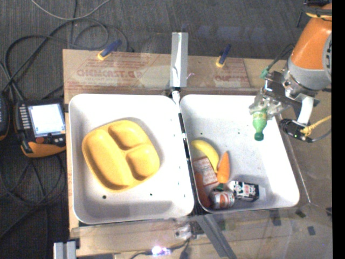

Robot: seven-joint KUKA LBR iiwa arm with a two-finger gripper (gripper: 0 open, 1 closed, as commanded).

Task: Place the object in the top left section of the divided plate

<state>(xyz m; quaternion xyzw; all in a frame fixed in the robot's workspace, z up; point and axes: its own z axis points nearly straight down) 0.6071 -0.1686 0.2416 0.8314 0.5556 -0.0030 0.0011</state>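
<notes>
The divided plate [122, 153] is seen as smooth, faintly glossy yellow plastic. Both bins [161, 104] are formed of smooth white plastic with a soft sheen. A shiny metal look is given by the can [221, 199]. The floor [48, 36] is covered in rough grey carpet.
</notes>
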